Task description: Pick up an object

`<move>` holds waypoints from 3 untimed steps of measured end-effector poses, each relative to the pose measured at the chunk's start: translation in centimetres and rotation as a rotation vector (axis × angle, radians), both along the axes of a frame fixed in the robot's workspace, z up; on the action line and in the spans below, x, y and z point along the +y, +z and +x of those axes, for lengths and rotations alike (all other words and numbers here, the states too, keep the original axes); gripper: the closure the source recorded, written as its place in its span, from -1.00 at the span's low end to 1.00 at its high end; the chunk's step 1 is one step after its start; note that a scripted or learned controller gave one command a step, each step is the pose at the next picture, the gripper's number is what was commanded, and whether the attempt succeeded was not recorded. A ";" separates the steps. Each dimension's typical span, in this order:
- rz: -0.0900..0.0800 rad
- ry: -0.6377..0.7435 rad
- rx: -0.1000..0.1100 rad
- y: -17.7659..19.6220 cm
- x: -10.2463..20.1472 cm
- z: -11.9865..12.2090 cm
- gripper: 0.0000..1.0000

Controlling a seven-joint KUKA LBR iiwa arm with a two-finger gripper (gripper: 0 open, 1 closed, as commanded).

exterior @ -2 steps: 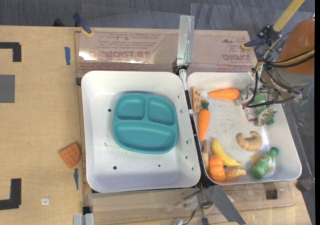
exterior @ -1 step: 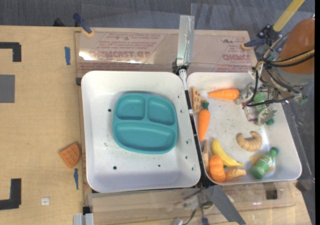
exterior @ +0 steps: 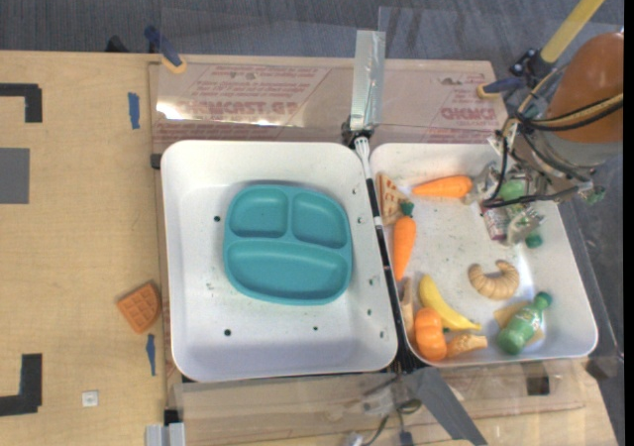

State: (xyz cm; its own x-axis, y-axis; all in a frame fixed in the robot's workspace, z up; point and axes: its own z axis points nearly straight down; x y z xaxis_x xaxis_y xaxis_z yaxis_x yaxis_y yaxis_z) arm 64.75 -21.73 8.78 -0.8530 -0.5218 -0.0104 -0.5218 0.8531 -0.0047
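Observation:
My gripper (exterior: 508, 219) hangs low over the back right part of the right bin (exterior: 580, 280), under the grey wrist with the orange band. Small green bits show right beside it, and I cannot make out what they are or whether anything is held. Left of the gripper lies an orange carrot (exterior: 443, 186). A second carrot (exterior: 403, 242) lies along the bin's left wall. In front of the gripper rest a tan croissant (exterior: 494, 278), a yellow banana (exterior: 446, 304), an orange fruit (exterior: 429, 331) and a green bottle (exterior: 522, 325).
The left bin (exterior: 188, 236) holds a teal divided plate (exterior: 289, 243). A waffle piece (exterior: 139, 306) lies on the wooden bench left of the bins. A clear panel (exterior: 258, 97) stands behind both bins. A divider wall separates the bins.

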 end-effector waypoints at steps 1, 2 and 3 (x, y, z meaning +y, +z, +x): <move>-0.002 0.083 0.003 0.0 -0.4 0.9 -1.00; -0.002 0.066 0.001 0.2 3.7 -9.7 -1.00; -0.004 0.069 -0.018 1.6 3.9 -9.1 1.00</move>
State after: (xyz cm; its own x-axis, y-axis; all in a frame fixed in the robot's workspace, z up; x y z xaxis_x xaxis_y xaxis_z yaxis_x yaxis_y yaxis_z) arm 55.61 -17.82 10.38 -0.8148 -0.5793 -0.0230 -0.5791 0.8151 -0.0178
